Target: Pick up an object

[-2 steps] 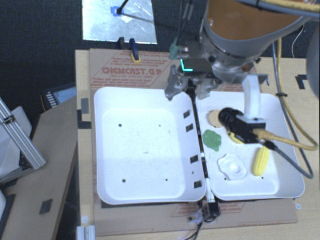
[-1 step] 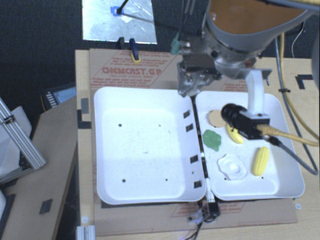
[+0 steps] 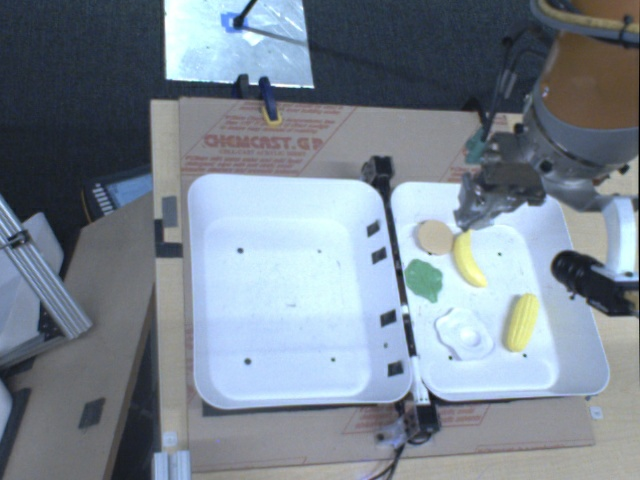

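Note:
The right bin (image 3: 575, 368) holds a tan round cookie (image 3: 434, 236), a yellow banana (image 3: 469, 259), a green leafy piece (image 3: 424, 280), a white fried egg (image 3: 464, 333) and a yellow corn cob (image 3: 521, 321). My gripper (image 3: 474, 214) hangs over the bin's back part, just above the banana's upper end and to the right of the cookie. Nothing shows between its fingers. The arm's grey and orange body rises behind it at the upper right.
The left bin (image 3: 290, 288) lies beside the right one, joined by black clips along the middle. A black fixture (image 3: 590, 278) juts over the right bin's right rim. A silver sheet (image 3: 238, 26) lies at the back, metal rails (image 3: 35, 278) at far left.

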Controlling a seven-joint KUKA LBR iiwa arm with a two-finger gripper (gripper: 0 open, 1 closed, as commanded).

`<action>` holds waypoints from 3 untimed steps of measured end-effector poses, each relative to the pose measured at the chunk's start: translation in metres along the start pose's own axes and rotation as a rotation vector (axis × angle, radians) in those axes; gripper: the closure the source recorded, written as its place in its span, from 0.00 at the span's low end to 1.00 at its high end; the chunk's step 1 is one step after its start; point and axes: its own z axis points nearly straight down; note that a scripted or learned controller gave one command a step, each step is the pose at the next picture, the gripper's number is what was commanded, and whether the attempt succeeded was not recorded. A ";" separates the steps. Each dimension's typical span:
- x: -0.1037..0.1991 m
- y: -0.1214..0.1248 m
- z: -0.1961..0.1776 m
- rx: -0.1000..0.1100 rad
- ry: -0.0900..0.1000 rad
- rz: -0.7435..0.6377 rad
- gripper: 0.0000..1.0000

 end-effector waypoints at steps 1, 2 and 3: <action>0.042 0.000 -0.055 -0.011 0.006 -0.020 1.00; 0.090 -0.001 -0.037 -0.004 0.005 -0.021 1.00; 0.087 -0.001 -0.038 -0.005 0.005 -0.017 0.00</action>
